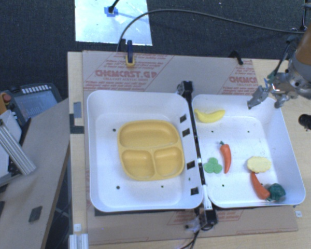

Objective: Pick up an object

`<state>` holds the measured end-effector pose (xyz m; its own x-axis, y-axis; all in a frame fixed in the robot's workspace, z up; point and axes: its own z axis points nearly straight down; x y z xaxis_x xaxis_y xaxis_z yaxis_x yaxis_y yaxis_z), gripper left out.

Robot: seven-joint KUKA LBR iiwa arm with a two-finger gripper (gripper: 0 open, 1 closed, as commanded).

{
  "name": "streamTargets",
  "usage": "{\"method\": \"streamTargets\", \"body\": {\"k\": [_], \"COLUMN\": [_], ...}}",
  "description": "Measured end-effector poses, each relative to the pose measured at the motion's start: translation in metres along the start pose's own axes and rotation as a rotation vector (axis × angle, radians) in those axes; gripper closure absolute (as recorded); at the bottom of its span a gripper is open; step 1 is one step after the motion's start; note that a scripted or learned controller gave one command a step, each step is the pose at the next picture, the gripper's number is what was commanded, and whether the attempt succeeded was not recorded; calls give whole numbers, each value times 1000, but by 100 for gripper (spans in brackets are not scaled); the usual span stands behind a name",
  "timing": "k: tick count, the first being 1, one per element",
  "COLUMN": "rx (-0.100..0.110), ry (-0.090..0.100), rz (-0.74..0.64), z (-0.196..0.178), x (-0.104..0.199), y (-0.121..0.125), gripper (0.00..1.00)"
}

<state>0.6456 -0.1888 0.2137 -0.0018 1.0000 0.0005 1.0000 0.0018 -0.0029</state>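
Gripper: the gripper (267,98) hangs over the far right corner of the right bin (287,139), its two fingers spread apart, nothing between them.
Banana: the yellow banana (209,115) lies at the right bin's far left corner.
Chili: the orange chili (226,157) sits mid-bin, just beside the green leaf (213,166).
Slice: the yellow slice (259,164) lies toward the near right.
Carrot: the carrot (259,185) rests at the near right corner, touching the broccoli (276,192).
Tray: the yellow tray (149,149) sits in the middle of the left bin (101,139).
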Motion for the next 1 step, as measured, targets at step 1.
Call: {"method": "streamTargets", "body": {"k": [1], "rx": [-1], "ry": [0], "rz": [0], "z": [62], "x": [-3], "y": [1], "gripper": [0]}}
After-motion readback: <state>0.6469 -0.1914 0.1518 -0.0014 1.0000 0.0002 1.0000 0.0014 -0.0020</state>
